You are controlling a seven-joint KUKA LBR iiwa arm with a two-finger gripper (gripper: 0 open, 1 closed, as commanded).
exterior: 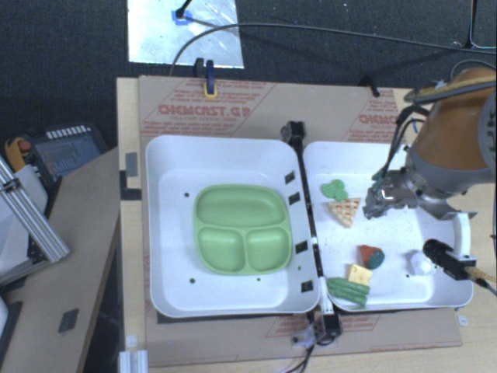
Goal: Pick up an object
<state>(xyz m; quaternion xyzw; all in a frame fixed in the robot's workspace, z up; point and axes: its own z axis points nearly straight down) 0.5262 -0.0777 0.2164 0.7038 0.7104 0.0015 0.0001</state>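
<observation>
In the right bin (435,298), the pincer (380,200) (finger state impossible to tell) hovers just beside the waffle wedge (345,210), which it could nudge into the green leaf (334,189).

The bench (132,231) bears a brown printed board (233,103), and on that board two shallow white bins sit side by side, the left bin (167,208) touching the right bin (388,154) along their shared middle edge.
</observation>
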